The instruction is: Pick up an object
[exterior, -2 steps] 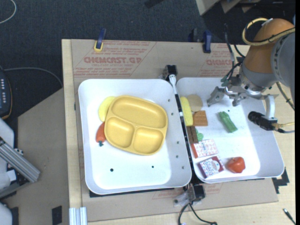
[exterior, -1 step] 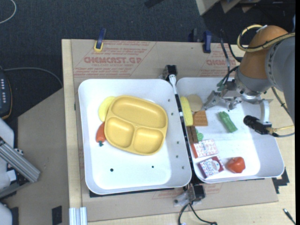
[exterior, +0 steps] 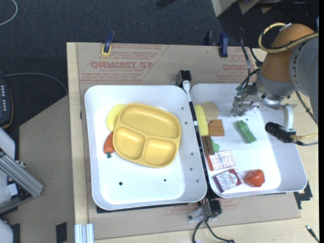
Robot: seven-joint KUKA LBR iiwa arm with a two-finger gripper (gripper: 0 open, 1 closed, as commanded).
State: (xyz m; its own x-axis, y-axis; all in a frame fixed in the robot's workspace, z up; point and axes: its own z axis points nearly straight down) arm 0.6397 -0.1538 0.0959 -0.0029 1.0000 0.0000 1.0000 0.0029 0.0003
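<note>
White bin [exterior: 283,186] rim beside gripper [exterior: 242,107]

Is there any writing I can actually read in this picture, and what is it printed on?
"CHEMCAST G.P" in red, repeated over the brown paper sheet under the bins; the copy near the right bin is cut off.
Red and white packet: print too small to read.
Darker red packet: print too blurred to read.
Yellow divided tray: no writing on it.
</note>
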